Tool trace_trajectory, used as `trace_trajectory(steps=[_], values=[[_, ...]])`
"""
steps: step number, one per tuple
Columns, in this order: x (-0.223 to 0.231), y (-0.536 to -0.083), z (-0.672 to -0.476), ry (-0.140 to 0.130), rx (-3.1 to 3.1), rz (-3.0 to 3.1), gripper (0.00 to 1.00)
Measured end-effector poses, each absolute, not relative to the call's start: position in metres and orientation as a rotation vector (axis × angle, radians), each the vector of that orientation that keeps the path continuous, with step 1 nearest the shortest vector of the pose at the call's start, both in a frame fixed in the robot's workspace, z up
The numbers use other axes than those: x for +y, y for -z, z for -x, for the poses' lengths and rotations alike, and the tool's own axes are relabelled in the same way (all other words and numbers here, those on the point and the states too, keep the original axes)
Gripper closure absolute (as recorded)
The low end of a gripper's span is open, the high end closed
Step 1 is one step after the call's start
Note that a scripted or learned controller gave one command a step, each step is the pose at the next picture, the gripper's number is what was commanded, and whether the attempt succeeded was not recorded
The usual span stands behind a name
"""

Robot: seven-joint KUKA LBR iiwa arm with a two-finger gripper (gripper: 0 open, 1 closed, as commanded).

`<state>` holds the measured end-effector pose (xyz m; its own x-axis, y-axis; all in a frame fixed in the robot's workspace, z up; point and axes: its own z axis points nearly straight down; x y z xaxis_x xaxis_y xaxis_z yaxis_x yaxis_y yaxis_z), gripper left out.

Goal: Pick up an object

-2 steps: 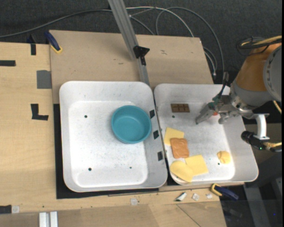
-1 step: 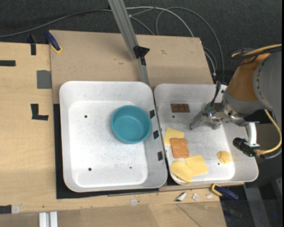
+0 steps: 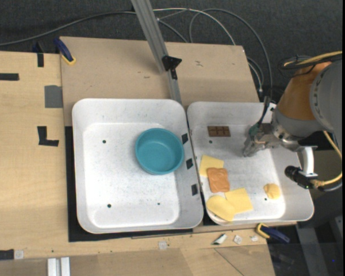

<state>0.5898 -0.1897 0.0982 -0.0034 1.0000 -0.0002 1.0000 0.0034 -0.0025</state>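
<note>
My pincer (image 3: pixel 250 149) hovers low in the right bin (image 3: pixel 293 211), and I can't tell its state. The chocolate bar (image 3: pixel 218 131) lies flat nearby, so I may slide off it.

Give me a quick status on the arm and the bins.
Gripper low in right bin, nothing seen between its fingers. Nearest item: brown bar; yellow and orange pieces nearer front. Blue bowl alone in left bin. Nothing blocking.

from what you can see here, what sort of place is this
Probably a robotics lab test bench, not a kitchen. Two white bins sit on a plywood bench marked with black tape, loose cables trail behind, and the gripper reaches over toy food like the orange piece.
</note>
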Motion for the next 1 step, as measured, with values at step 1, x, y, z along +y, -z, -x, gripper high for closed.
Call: trace_trajectory(steps=[1], values=[[-0.1896,-0.1618,-0.5912,0.004,-2.226,2.223,1.00]])
